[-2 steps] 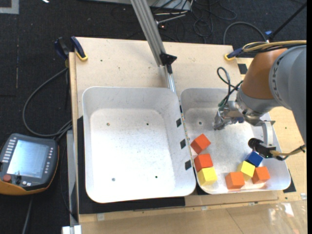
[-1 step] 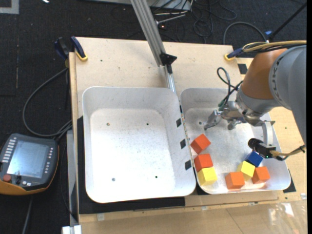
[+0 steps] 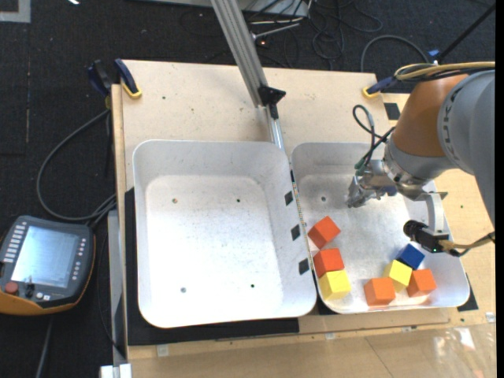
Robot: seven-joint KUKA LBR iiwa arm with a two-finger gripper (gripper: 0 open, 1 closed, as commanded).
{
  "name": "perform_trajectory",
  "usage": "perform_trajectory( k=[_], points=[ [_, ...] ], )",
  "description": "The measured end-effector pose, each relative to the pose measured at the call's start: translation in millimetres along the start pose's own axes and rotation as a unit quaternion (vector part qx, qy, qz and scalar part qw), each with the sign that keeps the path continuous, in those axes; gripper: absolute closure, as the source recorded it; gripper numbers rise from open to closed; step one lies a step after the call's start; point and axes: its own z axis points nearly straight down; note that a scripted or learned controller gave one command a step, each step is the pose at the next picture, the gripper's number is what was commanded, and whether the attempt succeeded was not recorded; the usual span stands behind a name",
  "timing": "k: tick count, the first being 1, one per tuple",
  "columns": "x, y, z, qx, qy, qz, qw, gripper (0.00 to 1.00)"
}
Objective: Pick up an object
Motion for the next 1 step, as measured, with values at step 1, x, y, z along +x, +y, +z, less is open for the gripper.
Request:
perform_trajectory(
  k=[1],
  points=[
    [-31.6,3.2,-67.9,-0.002,-0.002,0.001,1.0,1.0]
  ],
)
